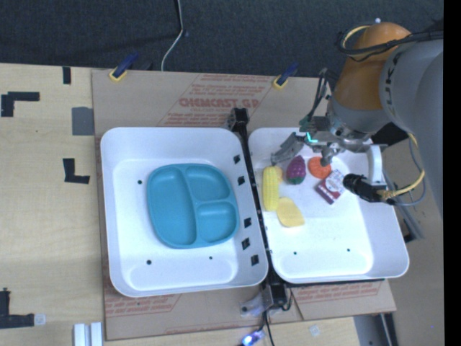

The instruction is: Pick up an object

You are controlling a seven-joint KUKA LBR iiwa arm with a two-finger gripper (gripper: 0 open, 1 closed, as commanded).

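The right bin [360,265] holds a yellow corn cob [271,187], a pale yellow lump [290,213], a purple berry-like piece [296,169], an orange-red piece [319,168] and a small red-and-white packet [331,187]. My gripper [308,151] hangs over the far left part of this bin, just above the purple and orange pieces. One grey finger [287,148] points left toward the corn, another [328,152] comes down by the orange piece. Nothing shows between them.
The left bin [122,193] carries a blue divided plate [193,205]. Black clips run along the seam between the bins [248,193]. The arm's orange band [371,52] and a cable loop [392,189] stand over the right bin's far right side.
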